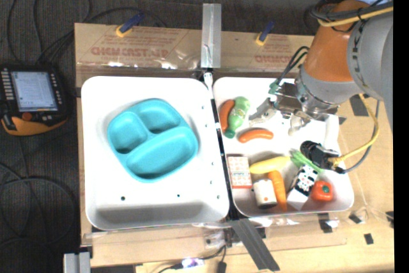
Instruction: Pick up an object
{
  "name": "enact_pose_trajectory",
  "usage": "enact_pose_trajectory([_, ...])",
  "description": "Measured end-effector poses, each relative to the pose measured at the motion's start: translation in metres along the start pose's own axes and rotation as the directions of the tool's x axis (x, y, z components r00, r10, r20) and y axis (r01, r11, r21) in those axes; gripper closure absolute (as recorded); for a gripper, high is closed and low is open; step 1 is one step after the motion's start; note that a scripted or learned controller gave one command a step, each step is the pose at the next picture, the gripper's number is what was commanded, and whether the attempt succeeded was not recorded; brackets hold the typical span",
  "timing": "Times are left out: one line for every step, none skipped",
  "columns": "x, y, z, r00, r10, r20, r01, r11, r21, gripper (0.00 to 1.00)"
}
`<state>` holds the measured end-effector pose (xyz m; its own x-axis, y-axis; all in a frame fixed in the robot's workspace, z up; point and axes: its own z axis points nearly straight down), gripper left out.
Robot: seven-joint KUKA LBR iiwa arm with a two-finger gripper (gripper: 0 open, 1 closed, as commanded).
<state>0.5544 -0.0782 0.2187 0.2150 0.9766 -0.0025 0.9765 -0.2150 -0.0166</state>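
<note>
The gripper (279, 117) hangs over the upper part of the right bin (345, 201) with its two fingers spread and nothing between them, one tip near the orange sausage (255, 135), the other toward the bin's right wall. This looks like the approach step: nothing is picked yet, and the next move calls for dropping straight down and closing on the sausage. Further out lie a green pepper (239, 110), a banana (269, 165) and a carrot (279, 188). The left bin (96, 201) holds a blue divided tray (152, 138). Red print on the cardboard (128, 48) behind is too blurred to read.
</note>
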Motion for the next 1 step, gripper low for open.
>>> enact_pose_trajectory([-0.0396, 0.0047, 0.1303, 0.984, -0.179, 0.001, 0.179, 0.984, -0.024, 0.00])
